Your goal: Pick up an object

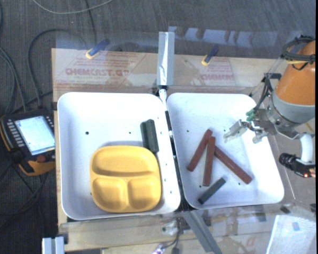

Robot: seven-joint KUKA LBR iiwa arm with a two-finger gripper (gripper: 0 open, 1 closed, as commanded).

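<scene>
The claw hovers released at the right bin's upper right, above three reddish-brown flat sticks.

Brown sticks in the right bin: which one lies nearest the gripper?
The brown stick running diagonally toward the bin's lower right; its upper end lies under the gripper. The other two slant side by side further left.

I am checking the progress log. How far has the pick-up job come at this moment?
Nothing looks done: the three brown sticks and the dark block lie in the right bin. In hand: the gripper hangs over that bin, holding nothing. Left: lowering, grasping, lifting.
</scene>
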